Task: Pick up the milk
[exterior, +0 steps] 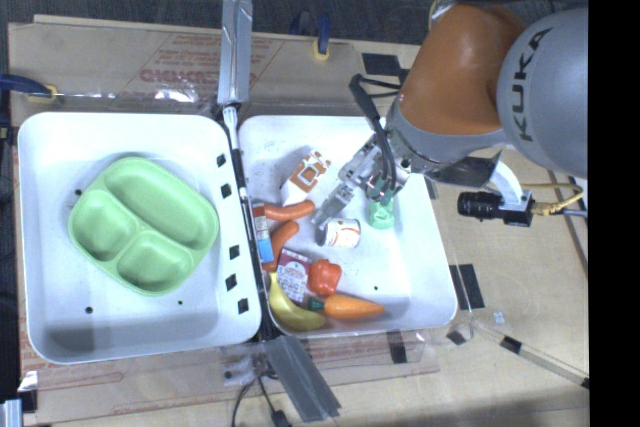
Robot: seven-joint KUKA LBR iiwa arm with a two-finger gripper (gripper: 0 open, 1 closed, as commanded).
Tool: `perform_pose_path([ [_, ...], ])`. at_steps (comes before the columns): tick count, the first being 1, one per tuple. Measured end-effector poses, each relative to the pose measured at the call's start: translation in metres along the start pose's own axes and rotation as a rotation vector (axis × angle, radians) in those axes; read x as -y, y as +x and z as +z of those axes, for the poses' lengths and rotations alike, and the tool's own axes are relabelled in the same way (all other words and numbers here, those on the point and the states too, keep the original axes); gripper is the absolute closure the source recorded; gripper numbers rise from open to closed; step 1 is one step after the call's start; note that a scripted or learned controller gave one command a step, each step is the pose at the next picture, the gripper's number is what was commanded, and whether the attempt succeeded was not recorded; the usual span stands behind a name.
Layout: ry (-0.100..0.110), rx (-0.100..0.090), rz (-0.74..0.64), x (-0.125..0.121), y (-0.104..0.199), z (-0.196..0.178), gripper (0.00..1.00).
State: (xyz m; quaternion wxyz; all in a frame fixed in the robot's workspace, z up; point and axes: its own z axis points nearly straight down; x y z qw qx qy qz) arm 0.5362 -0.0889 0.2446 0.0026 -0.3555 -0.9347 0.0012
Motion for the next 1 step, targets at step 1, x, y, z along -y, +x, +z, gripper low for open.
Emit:
perform_pose_path([
  [1,0.001,-0.003,-0.074,0.0179,-0.0082,0.1009,0.00],
])
